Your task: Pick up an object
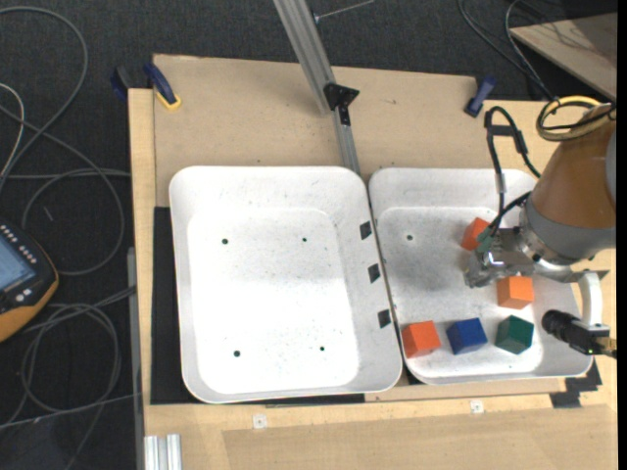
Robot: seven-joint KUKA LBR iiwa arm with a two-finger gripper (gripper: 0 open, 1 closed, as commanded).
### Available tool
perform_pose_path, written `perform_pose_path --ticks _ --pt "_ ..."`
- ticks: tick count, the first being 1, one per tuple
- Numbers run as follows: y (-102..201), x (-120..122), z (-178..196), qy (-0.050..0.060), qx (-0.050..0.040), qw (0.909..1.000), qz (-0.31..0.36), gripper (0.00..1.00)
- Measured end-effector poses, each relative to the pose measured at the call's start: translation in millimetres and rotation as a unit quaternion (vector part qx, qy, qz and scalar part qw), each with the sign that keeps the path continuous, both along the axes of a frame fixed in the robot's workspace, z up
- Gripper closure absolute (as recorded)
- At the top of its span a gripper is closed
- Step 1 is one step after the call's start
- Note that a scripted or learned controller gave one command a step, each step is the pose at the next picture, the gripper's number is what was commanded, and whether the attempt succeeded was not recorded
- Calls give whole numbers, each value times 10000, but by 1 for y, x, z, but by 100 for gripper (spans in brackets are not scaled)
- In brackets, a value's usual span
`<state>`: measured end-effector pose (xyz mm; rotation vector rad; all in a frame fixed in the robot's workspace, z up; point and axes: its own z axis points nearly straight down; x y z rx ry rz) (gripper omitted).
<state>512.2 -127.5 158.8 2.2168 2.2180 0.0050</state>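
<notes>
The gripper [487,262] is being seen right of centre, an orange cube [515,291] lying just lower right; its opening cannot be told.

Grey arm with orange band [578,199] reaches over right white shallow bin [431,199]. Metal gripper [487,262] low inside that bin, between two small orange cubes: one [476,232] just above it, one [515,291] just below-right. Along bin's near wall: orange cube [422,338], blue cube [466,335], green cube [513,334]. Left white bin [196,199] beside it.
</notes>
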Motion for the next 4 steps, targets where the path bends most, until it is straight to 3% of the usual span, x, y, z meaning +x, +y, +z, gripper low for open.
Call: perform_pose_path --ticks 2,4 --pt "-1 6 118 -9 0 10000 7 100" --pt "95 0 117 36 22 10000 29 100"
